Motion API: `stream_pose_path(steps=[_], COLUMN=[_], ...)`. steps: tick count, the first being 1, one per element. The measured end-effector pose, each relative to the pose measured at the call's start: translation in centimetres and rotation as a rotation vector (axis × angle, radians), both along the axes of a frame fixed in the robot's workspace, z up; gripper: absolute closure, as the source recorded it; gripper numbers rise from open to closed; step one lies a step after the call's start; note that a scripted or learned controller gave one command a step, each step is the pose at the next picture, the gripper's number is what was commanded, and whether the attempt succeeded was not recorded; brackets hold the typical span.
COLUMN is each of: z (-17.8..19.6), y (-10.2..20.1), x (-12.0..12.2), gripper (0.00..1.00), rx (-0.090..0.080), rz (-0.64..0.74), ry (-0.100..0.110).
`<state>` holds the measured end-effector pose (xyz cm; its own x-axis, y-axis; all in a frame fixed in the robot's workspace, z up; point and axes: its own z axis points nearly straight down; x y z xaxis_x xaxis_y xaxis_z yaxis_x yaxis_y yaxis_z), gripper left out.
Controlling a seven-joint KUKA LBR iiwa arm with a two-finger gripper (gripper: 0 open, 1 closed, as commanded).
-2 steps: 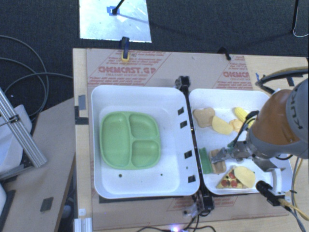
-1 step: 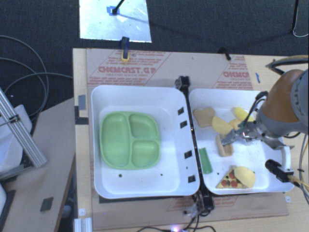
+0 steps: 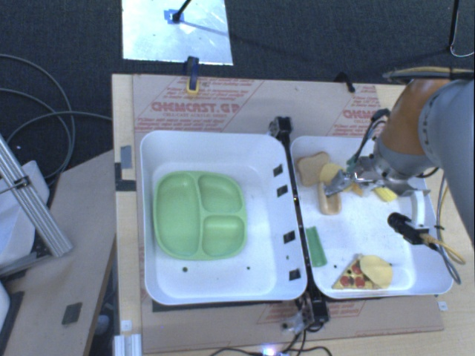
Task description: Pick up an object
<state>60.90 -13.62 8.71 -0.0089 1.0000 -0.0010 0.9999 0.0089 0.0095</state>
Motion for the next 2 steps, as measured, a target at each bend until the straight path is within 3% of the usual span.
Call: stream_pose_path(steps=[1,2], z=[0.1,0.1], y=[-7.6,-7.2], x=[-7.8,-12.0], gripper=[0.0,0.0], rx=[-0.002,-0.002], rz=[-0.017,-0.012], ry=[0.004,-0.003])
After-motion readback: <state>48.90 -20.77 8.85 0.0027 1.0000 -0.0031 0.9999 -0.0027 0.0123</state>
